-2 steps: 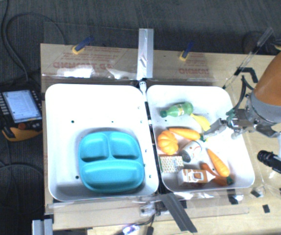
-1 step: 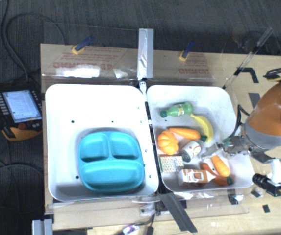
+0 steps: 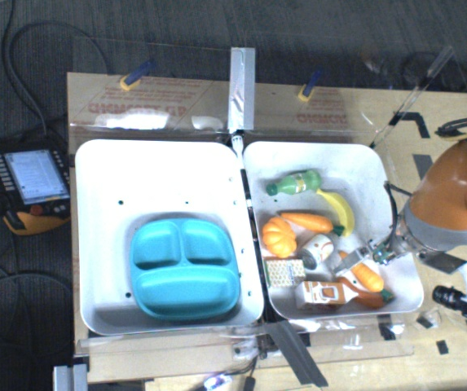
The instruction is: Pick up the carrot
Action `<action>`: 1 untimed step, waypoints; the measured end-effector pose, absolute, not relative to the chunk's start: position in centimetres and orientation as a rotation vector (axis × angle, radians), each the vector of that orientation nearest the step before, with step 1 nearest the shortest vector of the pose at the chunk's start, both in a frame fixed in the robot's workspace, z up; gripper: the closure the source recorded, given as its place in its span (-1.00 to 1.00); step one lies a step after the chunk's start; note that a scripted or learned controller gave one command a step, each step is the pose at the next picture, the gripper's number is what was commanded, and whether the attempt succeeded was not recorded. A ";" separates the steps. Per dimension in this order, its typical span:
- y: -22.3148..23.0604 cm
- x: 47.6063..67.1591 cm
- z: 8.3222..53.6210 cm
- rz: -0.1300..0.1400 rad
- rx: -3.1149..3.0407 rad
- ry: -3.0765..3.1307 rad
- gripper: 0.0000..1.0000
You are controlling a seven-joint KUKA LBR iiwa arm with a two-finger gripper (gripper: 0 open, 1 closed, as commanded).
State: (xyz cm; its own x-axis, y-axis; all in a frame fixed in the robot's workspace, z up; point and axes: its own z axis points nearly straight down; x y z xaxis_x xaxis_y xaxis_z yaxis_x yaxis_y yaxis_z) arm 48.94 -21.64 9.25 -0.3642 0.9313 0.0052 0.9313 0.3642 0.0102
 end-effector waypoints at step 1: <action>-21.7 49.2 10.2 0.021 1.764 2.585 1.00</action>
State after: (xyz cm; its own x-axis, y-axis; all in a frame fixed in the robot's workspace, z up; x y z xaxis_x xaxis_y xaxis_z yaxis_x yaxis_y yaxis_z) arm 49.25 -21.66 10.16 -0.3644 0.9312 -0.0019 0.9311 0.3644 0.0176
